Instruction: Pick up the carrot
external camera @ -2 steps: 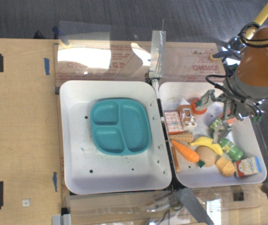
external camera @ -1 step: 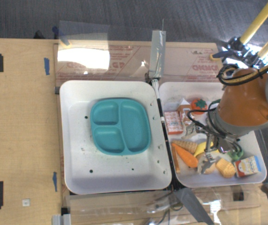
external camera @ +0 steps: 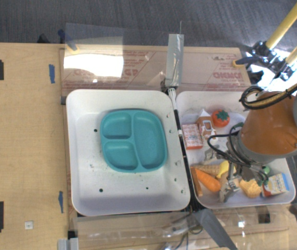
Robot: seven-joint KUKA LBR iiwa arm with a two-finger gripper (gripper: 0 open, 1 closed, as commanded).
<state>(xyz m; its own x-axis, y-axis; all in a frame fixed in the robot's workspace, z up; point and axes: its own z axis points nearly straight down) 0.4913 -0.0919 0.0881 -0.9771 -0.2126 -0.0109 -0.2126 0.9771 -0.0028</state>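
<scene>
The carrot (external camera: 207, 180) is a short orange piece lying at the front left of the right bin (external camera: 288, 165), close to the divider between the bins. My gripper (external camera: 230, 187) hangs low over the bin just to the right of the carrot, beside its thicker end. Nothing shows as lifted, and the carrot rests on the bin floor. The arm's orange band (external camera: 268, 132) and dark cables cover the middle of the right bin.
Around the carrot lie a yellow banana (external camera: 222, 168), a tan wedge (external camera: 204, 167), a yellow chunk (external camera: 251, 189), a small carton (external camera: 275, 185), a red-white box (external camera: 191, 136) and a tomato (external camera: 220, 117). A teal divided plate (external camera: 134, 140) sits in the left bin (external camera: 80, 155).
</scene>
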